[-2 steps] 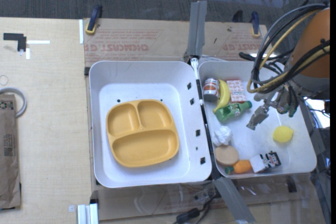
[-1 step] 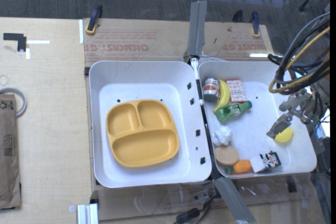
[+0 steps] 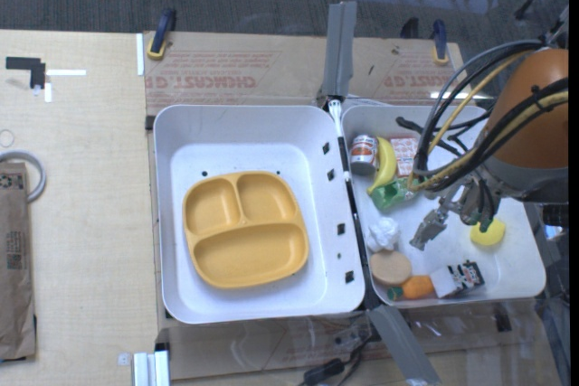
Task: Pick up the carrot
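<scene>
Yellow divided plate (image 3: 244, 229): left bin, well left of gripper. Carrot (image 3: 417, 287): orange piece at near wall of right bin, below and slightly left of gripper, beside tan disc (image 3: 391, 268). Gripper (image 3: 428, 230): above right bin, holds nothing; finger spread cannot be told. Step: approach. Next: descend toward carrot and close on it

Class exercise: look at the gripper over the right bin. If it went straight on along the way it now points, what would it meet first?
The gripper points down and toward the bin's near-left corner. Along that line the round tan disc comes first, with the orange carrot just beyond it. Depth is unclear from this slanted view, so it might touch the bare bin floor first.
</scene>
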### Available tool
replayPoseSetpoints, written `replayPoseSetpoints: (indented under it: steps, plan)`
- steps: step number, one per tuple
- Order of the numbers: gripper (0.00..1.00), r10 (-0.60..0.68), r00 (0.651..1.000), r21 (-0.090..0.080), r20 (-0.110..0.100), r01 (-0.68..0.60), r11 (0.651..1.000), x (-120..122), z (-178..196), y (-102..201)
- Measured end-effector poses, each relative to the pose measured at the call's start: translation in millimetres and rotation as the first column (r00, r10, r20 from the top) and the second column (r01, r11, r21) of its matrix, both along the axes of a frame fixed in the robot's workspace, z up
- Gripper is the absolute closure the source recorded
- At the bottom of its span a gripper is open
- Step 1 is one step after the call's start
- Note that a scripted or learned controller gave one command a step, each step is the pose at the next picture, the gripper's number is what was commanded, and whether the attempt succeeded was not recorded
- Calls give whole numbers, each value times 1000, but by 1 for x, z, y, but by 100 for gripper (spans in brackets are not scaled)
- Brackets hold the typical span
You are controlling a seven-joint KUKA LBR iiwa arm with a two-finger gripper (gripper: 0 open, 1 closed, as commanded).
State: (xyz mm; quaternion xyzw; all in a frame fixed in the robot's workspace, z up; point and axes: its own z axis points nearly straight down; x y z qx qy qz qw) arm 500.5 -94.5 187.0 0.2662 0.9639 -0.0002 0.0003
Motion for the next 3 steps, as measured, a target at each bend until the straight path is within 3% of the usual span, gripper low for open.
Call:
replayPoseSetpoints:
  steps: [1, 2, 3]
  plan:
    - [0, 57, 998, -2, 3, -57, 998, 19, 15, -51]
    - [0, 336, 942, 1, 0, -336, 942, -5, -34, -34]
    - [0, 770, 638, -2, 3, -770, 638, -7, 37, -12]
